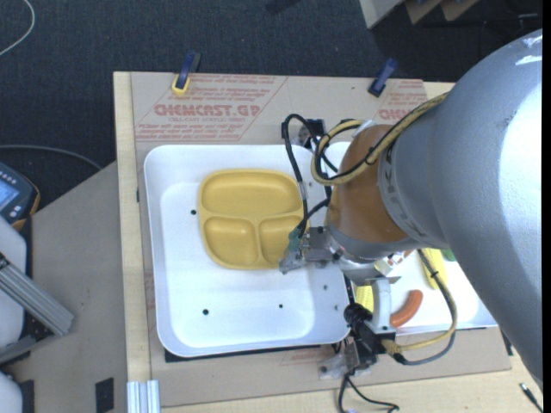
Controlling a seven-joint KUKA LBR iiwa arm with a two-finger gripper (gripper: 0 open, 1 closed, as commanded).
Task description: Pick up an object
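Left bin (172, 231): holds one yellow divided tray (248, 218), three compartments, rounded corners, lying flat toward the upper right. Right bin (469, 308): mostly hidden by arm (448, 170); contains orange sausage-like piece (406, 308), possibly more. Gripper (297, 249) at tray's right edge; finger state cannot be determined.

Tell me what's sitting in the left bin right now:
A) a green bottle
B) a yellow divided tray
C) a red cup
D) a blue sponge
B. A yellow divided tray with three compartments lies in the upper part of the left bin, beside the arm's wrist.
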